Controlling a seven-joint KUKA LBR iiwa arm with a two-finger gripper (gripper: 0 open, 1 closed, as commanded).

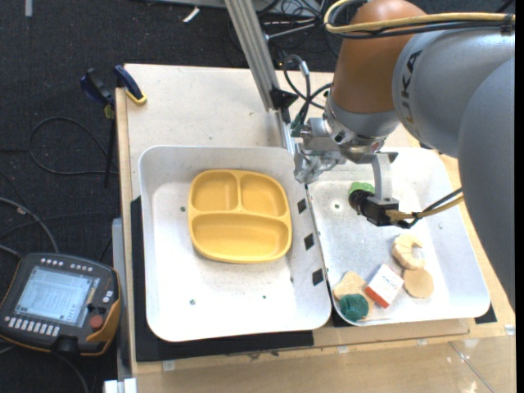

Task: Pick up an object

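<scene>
pale worktop [205, 105], two white bins. the gripper [308, 169] hangs at the right bin's [446, 219] 10 o'clock edge; open or closed, i cannot tell. best to centre over one piece, say the green bit [359, 189] at 12 o'clock, clear of the wall. the left bin [164, 244] holds a yellow plate [240, 216]; biscuits [407, 252] and a box [384, 286] lie at the right bin's 5 o'clock.

Grey robot arm w/ orange band [446, 72] runs off top & right edges and covers far part of right shallow white bin [360, 248], small green rounded obj [359, 189] is half-hidden, too small to ID, & grey handheld pendant [49, 301] is clipped at left edge.
</scene>
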